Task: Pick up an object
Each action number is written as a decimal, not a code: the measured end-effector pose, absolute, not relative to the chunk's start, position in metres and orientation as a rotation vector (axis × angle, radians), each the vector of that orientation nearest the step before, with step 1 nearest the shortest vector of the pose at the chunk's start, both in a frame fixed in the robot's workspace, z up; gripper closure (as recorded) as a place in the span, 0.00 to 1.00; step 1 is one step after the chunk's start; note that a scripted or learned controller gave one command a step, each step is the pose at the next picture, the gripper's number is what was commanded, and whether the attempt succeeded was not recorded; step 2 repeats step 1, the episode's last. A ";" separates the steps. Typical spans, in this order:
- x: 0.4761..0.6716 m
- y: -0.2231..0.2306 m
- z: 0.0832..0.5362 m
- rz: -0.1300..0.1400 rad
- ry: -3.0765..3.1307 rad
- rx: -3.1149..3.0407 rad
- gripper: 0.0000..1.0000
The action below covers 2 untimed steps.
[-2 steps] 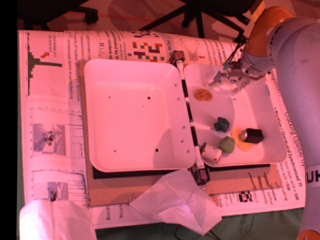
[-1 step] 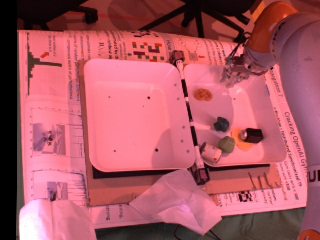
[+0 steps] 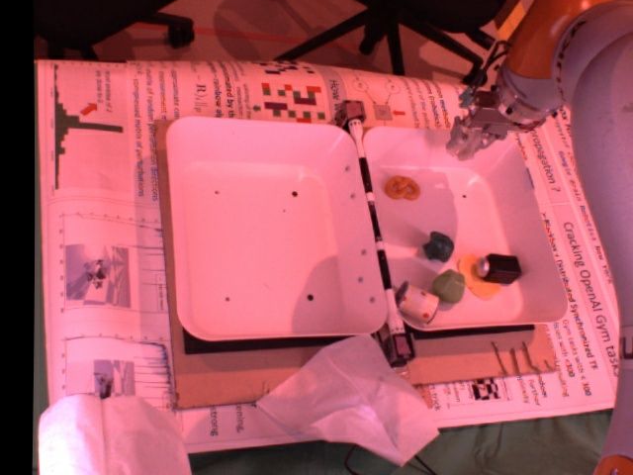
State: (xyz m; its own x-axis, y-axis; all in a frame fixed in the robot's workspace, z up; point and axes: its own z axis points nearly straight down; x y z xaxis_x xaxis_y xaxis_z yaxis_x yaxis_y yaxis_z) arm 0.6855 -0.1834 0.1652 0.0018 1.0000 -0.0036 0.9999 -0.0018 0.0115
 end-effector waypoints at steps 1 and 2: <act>0.687 -0.181 0.234 0.011 2.210 2.214 1.00; 0.687 -0.181 0.234 0.011 2.210 2.214 1.00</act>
